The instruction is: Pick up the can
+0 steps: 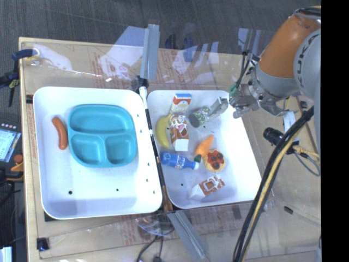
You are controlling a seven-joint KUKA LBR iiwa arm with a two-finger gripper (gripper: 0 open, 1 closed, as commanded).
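Carefully, I bring my tool over the can near the right bin's far edge; whether it grips, I cannot tell.

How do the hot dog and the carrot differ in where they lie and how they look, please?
The hot dog lies in the left bin, beside the blue tray; the carrot lies in the right bin among other items. The hot dog is reddish-brown with rounded ends and lies nearly straight up the view; the carrot is bright orange, tapered and slanted. Both are small, elongated toy foods.
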